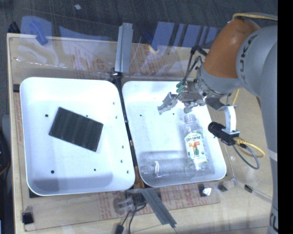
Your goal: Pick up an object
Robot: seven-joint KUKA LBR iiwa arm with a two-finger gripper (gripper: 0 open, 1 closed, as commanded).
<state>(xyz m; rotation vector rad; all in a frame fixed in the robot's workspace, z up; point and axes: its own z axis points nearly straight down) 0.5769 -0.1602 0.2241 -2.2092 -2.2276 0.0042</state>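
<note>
White bins sat side by side. The left bin [34, 130] carried a dark ribbed pad [76, 128]. In the right bin [146, 130] one clear bottle [167, 165] lay at 6 o'clock, and a labelled bottle [195, 145] lay at 4 o'clock. The gripper [178, 102] hovered at 12 o'clock, fingers spread and holding nothing.

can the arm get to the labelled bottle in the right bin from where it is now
Probably yes. The end effector hovers in the right bin just above the bottle, whose cap end points toward it. Nothing lies over the bottle; a clear bottle lies by its base near the bin's front wall.
</note>
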